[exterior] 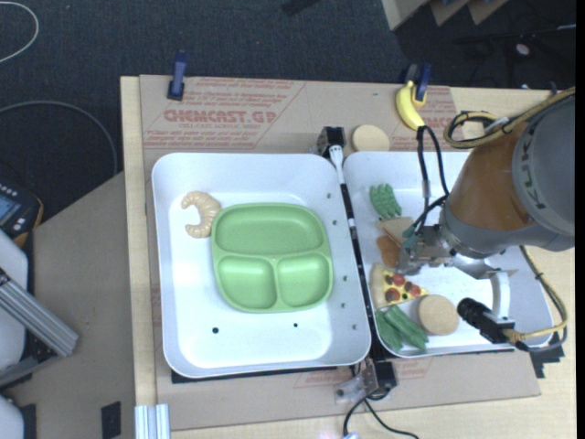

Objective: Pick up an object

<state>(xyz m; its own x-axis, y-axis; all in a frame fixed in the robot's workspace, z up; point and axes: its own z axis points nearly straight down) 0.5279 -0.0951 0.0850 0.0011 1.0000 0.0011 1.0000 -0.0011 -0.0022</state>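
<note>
Several toys, among them a pizza slice (399, 289), a bun (438, 315) and beans (403, 328), are crowded just beside and below the claw (413, 251), which is lowered into the right bin (530, 277), presumably for a pick, its grip state undeterminable.

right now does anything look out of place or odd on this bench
Two toy foods lie outside the bins: a banana and a round tan piece on the bench behind the right bin. Nothing looks spilled or damaged.
</note>
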